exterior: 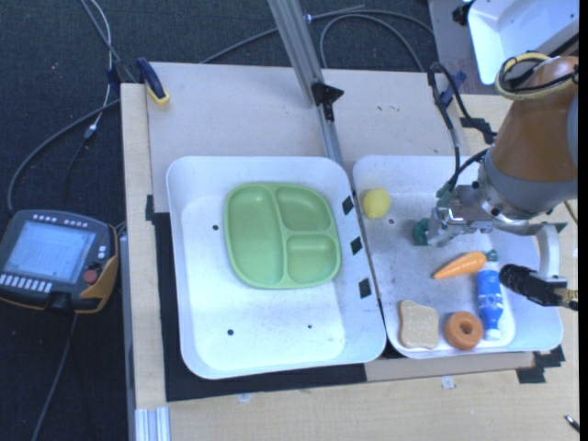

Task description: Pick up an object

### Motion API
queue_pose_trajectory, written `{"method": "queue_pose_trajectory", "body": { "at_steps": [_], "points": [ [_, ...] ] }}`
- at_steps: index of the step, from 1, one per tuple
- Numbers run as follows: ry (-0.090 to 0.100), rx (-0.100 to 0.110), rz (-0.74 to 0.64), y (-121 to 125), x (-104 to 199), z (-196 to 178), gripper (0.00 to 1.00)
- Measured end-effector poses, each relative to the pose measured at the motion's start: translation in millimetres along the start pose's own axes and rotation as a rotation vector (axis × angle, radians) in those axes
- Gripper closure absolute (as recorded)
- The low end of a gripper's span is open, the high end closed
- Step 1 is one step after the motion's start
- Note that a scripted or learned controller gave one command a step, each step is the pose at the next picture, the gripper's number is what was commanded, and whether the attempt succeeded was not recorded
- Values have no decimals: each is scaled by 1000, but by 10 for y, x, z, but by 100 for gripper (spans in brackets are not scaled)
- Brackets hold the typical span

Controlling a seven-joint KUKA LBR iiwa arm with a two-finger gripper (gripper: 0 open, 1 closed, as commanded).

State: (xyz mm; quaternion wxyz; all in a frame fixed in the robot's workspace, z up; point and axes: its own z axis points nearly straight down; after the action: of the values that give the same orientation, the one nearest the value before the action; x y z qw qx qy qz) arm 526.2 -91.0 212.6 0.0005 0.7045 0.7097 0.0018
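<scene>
Your gripper (439,225) hung low in right bin (404,274) beside carrot (459,265) — jaw state unreadable, nothing visibly held, pick undone.

pale green divided plate (280,234), yellow ball (375,202), orange carrot (458,265), blue tube (489,301), tan bread slice (419,324), orange-brown doughnut (463,330)

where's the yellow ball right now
The yellow ball sits in the right bin, near its upper-left corner by the divide between the two bins, left of the gripper and above the bread slice.
</scene>
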Motion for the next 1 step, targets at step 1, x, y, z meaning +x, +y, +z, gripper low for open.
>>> {"method": "queue_pose_trajectory", "body": {
  "at_steps": [1],
  "points": [
    [-1,0,1,263,472,-98,100]
  ]
}}
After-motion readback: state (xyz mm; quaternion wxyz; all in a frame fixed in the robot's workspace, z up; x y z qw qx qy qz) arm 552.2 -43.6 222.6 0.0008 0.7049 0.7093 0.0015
